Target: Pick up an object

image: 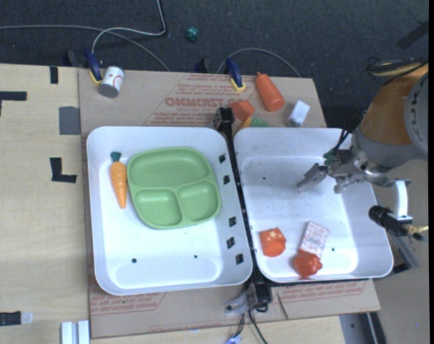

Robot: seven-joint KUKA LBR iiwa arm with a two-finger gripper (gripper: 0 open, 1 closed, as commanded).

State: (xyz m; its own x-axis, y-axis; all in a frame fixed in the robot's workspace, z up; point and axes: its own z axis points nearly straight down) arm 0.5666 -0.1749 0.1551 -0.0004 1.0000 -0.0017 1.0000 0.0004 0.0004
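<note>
White bin [288, 156] under open gripper [324, 180]

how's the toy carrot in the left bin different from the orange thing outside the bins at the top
The carrot lies inside the left bin, beside the green plate; the orange object lies on the cardboard behind the bins. The carrot is slimmer, tapering to a point, with a green top; the orange object is stubbier and blunter. Both are orange and lying down.

A cardboard sheet [195, 95] is laid on the counter [27, 192] beneath two white bins, held at its far edge by two blue-and-yellow clamps [94, 66]. A small white can [112, 80], an orange bottle [269, 92] and a small white cube [299, 112] are seen on the cardboard behind the bins. Black cables [131, 31] are trailed across the dark floor beyond.
</note>
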